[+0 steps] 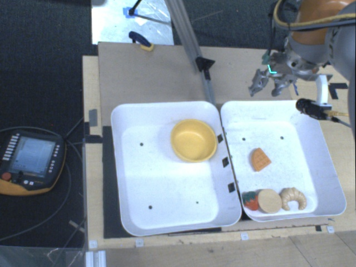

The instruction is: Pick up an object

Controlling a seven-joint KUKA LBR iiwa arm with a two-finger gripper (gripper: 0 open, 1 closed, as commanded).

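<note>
A yellow bowl [193, 140] sits upright in the left bin [133, 166], near its far right corner. The right bin [311, 143] holds an orange wedge [260, 159] near its middle. Along its near edge lie a red and green piece [251, 200], a tan round disc [269, 201] and a croissant-shaped piece [293, 198], side by side. My gripper [267, 87] hangs above the bench just beyond the right bin's far edge, fingers spread apart with nothing between them.
A grey pole [189, 38] slants across the brown board behind the bins. A teach pendant [28, 160] lies on the floor at the left. A blue and yellow clamp [140, 40] sits at the board's far edge.
</note>
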